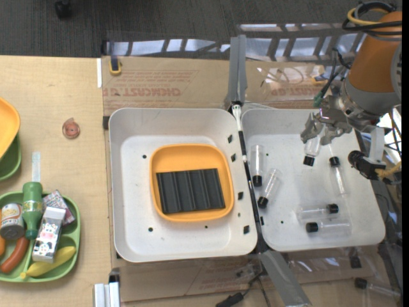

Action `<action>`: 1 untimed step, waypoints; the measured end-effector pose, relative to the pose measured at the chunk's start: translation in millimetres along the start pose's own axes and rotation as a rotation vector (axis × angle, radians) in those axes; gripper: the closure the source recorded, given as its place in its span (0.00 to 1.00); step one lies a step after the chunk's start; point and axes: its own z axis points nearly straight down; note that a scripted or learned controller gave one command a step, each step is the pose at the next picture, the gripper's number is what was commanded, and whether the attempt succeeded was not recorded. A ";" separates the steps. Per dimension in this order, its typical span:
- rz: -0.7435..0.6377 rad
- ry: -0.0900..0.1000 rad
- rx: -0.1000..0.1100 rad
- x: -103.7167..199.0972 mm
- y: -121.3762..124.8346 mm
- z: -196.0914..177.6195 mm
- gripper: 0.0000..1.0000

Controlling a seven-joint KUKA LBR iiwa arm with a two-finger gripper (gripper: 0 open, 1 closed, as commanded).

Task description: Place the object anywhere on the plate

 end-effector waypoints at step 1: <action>-0.117 -0.002 -0.002 14.8 44.0 -23.8 1.00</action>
